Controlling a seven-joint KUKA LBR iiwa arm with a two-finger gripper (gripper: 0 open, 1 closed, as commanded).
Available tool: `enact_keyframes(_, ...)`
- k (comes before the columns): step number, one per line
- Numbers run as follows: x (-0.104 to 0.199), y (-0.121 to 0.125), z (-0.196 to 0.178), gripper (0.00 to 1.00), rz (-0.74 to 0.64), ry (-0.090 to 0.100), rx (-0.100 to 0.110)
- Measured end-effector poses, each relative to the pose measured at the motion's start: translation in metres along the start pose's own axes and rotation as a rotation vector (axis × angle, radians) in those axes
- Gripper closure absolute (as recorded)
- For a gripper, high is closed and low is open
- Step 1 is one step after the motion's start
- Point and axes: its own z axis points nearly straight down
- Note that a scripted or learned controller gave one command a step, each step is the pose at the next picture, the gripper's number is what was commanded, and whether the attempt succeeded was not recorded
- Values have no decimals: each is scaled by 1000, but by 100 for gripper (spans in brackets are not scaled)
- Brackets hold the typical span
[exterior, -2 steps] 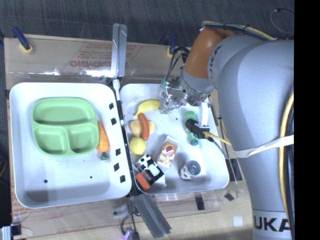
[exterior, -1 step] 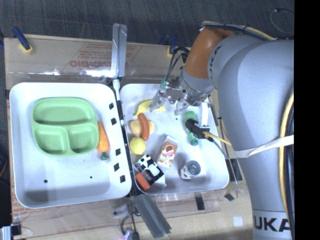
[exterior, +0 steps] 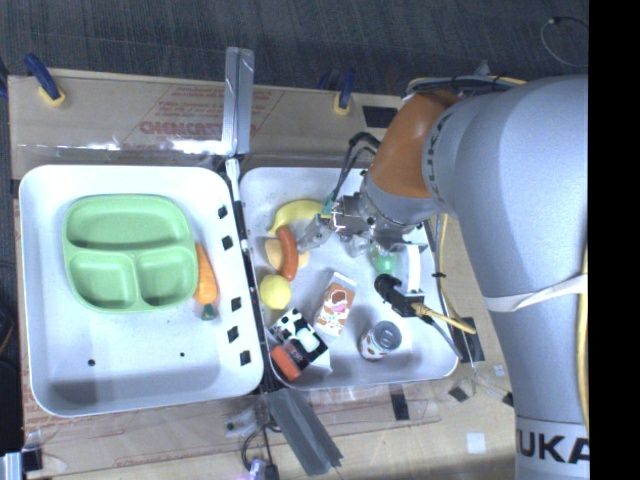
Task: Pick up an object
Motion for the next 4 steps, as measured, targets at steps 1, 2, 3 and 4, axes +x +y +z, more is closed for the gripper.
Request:
enact_keyframes(1,-26,49,1,0,174,15,22)
enact_keyframes(2,-27,51,-7,100,169,8,15)
enact_keyframes(3,-26,51,-7,0,166,9,15)
enact_keyframes(4,-20,-27,1,0,138,0,2)
